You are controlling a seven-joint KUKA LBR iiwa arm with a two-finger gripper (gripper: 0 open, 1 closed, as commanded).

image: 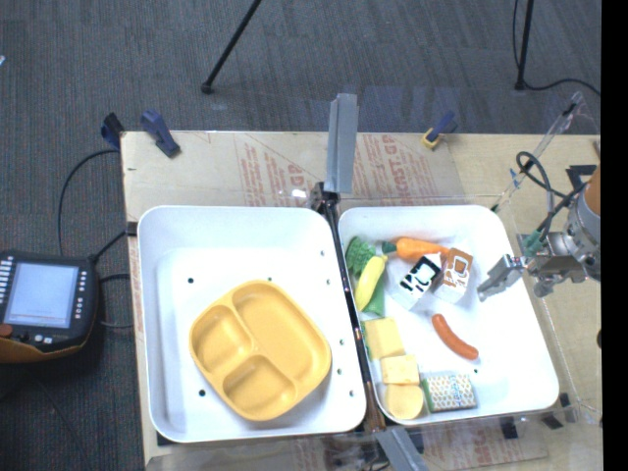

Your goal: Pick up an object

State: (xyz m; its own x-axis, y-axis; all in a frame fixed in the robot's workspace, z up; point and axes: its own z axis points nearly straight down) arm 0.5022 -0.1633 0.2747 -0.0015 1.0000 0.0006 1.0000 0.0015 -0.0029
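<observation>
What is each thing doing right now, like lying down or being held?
Yellow divided plate: lying flat in the left bin.
Carrot: lying flat in the right bin, by the broccoli.
Corn: lying slanted.
Sausage: lying loose, touching nothing.
Cheese pieces: lying in a row.
Gripper: above the right bin's right side, holding nothing.

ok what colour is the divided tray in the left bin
Yellow: the divided tray shows best in the camera view.
</observation>
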